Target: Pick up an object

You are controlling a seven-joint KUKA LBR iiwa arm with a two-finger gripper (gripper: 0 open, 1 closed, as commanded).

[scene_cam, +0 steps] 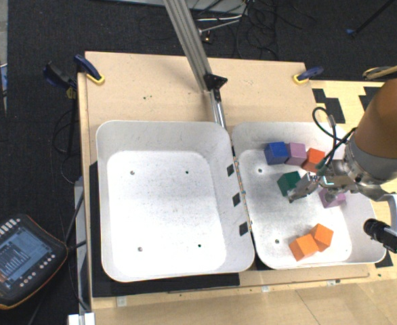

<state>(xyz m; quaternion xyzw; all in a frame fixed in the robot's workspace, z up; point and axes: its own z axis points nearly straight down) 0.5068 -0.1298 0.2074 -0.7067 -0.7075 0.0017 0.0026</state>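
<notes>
white and shallow, the right plastic bin (266, 254) holds all the small blocks, while the left white bin (117, 181) has none. the grey two-finger gripper (308, 187) is low inside the right bin, just beside the dark green block (289, 182), with a small purple block (334, 197) close at its other side. i cannot tell if the fingers are released or clenched, and no block is seen between them. behind it a blue cube (276, 152), a pink cube (297, 153) and an orange-red cube (314, 159) stand in a tight row; two orange blocks (311, 242) lie touching near the front edge. to do this step well, i think the gripper should centre over the green block, which has free space around, go down straight and close firmly before lifting slowly.
</notes>
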